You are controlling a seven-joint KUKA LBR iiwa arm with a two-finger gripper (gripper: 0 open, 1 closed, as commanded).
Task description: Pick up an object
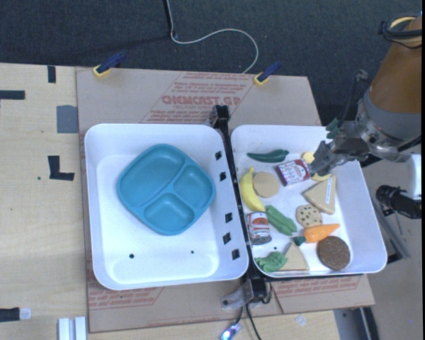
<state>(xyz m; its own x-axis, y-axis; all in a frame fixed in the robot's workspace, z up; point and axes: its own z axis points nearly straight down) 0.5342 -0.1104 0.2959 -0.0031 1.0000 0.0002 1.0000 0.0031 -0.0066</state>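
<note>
Bench top is pale wood-look (28, 204) with black tape marks at left. A brown cardboard sheet (198, 98) with red print lies under both bins, held by two blue-yellow clamps at its back edge (110, 64) (268, 71). Beyond the bench, dark grey carpet (78, 13); a thin white cable (212, 37) loops across it. More cables hang off the front edge between the bins.

Left bin (103, 261) holds a blue divided plate (166, 188), sitting a bit toward the back, tilted diamond-wise.

Right bin (368, 239) holds the pick targets, toy food crowded together: green pepper (268, 156) at back, banana (251, 190) along the left wall, tan round cookie (265, 184) touching it, red-labelled packet (293, 171), cheese wedge (321, 195), chip cookie (307, 215), green pickle (280, 219), small can (258, 227), carrot (319, 233), brown patty (333, 252), sandwich slice (292, 259) with leafy green (270, 262) at the front.

Arm comes in from the right, orange band (402, 69) up top. Gripper (323, 158) sits low over the right bin's back-right part, just beside the packet and above the cheese wedge. Fingers too dark and blurred; cannot tell if apart or closed. Nothing visibly between them.
</note>
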